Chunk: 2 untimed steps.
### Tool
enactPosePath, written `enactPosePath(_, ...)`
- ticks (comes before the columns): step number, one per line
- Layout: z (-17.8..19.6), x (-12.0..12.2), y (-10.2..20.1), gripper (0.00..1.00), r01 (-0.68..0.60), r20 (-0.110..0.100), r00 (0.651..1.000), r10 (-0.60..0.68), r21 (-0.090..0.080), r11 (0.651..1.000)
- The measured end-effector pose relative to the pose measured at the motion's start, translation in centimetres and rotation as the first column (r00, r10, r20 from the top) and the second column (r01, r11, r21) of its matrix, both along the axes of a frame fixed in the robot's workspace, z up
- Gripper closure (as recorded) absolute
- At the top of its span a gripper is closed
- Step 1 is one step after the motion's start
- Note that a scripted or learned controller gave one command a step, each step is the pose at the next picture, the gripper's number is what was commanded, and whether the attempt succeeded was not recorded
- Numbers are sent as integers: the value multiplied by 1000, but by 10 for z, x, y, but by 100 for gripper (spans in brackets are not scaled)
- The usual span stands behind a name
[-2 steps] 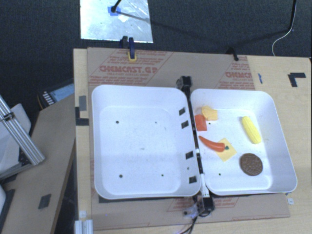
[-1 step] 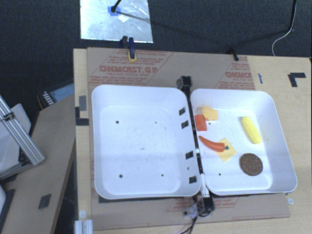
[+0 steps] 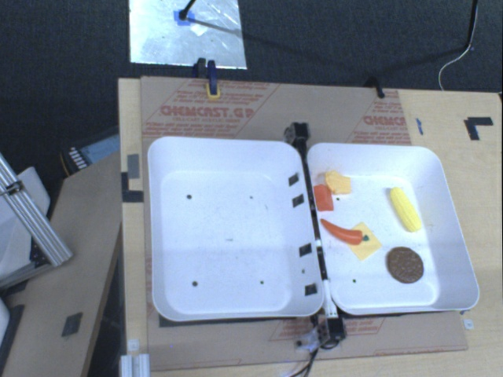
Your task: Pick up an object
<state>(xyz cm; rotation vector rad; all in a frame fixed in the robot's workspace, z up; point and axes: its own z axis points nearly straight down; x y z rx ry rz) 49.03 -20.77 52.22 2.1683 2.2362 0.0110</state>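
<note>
Two white bins side by side on my bench, the toy food all in the right one.

From the camera above: the left bin [image 3: 224,226] lies beside the right bin [image 3: 393,234], their inner walls touching. In the right bin a corn cob [image 3: 405,209] sits toward the far right, a brown patty [image 3: 405,265] near it on the near side. By the left wall lie a yellow chunk [image 3: 339,182], an orange block [image 3: 323,198], a red pepper [image 3: 343,231] and a cheese slice [image 3: 365,243], the pepper's tip resting on the cheese. How my jaws stand I cannot tell.
</note>
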Motion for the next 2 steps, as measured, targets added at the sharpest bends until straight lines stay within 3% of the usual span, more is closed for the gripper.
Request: enactPosePath(2,23,1,0,100,-10,8,1000,10,-5,1000)
